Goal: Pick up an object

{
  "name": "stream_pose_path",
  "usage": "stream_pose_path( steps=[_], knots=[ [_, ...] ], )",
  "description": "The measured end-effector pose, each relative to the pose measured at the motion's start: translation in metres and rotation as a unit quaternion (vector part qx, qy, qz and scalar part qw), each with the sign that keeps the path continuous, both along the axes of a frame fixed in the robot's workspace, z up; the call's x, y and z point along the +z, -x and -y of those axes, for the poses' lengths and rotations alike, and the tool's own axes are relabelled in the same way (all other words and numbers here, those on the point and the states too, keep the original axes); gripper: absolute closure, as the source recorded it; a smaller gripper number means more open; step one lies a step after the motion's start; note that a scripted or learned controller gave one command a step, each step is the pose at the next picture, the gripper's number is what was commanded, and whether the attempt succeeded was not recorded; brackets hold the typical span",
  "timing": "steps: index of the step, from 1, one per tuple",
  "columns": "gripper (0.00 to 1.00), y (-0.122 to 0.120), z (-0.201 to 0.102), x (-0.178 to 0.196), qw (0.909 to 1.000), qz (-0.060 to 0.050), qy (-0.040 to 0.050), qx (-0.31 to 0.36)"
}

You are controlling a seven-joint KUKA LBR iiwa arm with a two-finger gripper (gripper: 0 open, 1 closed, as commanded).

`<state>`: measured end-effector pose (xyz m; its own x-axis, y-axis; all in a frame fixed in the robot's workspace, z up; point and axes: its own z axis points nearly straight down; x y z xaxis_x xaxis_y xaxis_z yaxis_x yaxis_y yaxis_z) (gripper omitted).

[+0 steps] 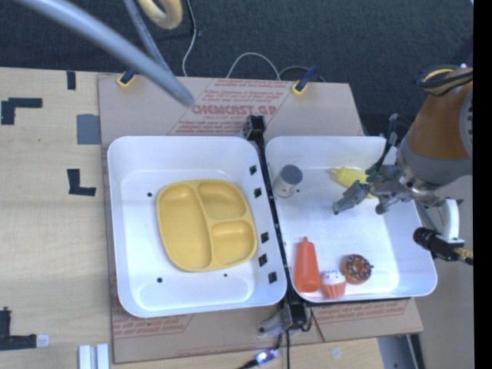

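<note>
A grey KUKA arm with an orange band above its wrist reaches in from the right over the right bin (400,283), its gripper (347,201) hanging low above the bin's upper middle. The dark fingers (344,203) point leftward and look spread apart, with nothing between them; the slant of the view leaves some doubt about how wide they stand.

The nearest candidate for the pick is a yellow, banana-like toy (347,176), lying just beside and above the fingertips near the bin's back wall. A small grey cylinder (289,179) stands further left, close to the divider between the bins. Along the front wall lie an orange bottle (306,266), a small cupcake toy (333,284) touching or nearly touching it, and a chocolate doughnut (357,268) just to their right. The left bin (131,167) holds a yellow three-compartment plate (206,224), well apart from the arm.

The pick appears not yet made. The risks from here are plain: the fingers sit offset from the yellow toy, so a straight descent could close on bare bin floor or clip the toy's edge and shove it against the back wall. The toy's curved, slick-looking shape could also squirt out of a two-finger pinch. A move toward the grey cylinder risks tipping it and sending it rolling.
</note>
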<state>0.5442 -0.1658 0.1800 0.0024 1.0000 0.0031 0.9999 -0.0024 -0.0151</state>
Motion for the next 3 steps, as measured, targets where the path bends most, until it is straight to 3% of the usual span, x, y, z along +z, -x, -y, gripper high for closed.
stream_pose_path(
  steps=[1, 3],
  knots=[
    [0.0, -0.003, 0.0, 0.007, 1.0, 0.006, 0.0012, 0.002],
    [0.0, -0.002, -0.011, -0.098, 1.0, 0.007, 0.0024, 0.002]
  ],
)
